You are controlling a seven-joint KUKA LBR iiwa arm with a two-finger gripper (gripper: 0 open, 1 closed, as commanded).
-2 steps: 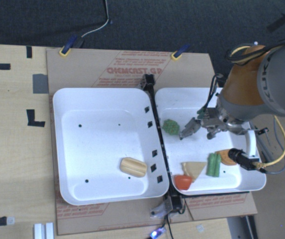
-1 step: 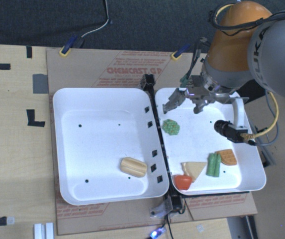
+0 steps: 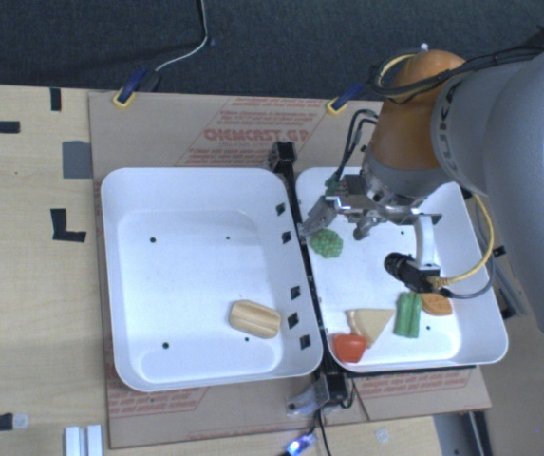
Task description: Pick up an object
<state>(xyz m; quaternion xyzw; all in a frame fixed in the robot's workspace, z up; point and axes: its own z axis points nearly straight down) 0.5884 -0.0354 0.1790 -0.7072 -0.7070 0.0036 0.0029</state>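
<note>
My gripper (image 3: pixel 346 218) hangs over the left side of the right bin (image 3: pixel 476 350), its fingers spread apart and nothing between them. A green broccoli piece (image 3: pixel 327 245) lies just below and left of the fingertips, near the divider. Toward the bin's front lie a red tomato-like piece (image 3: pixel 349 348), a pale yellow wedge (image 3: pixel 371 324), a green stick (image 3: pixel 407 314) and an orange piece (image 3: pixel 436 304). A tan bread roll (image 3: pixel 254 318) rests in the left bin (image 3: pixel 124 255).
The grey arm with its orange band (image 3: pixel 414 122) covers the back right of the right bin. A black divider strip (image 3: pixel 295 255) runs between the bins. Cardboard (image 3: pixel 243 136) lies under both bins, with cables at the back.
</note>
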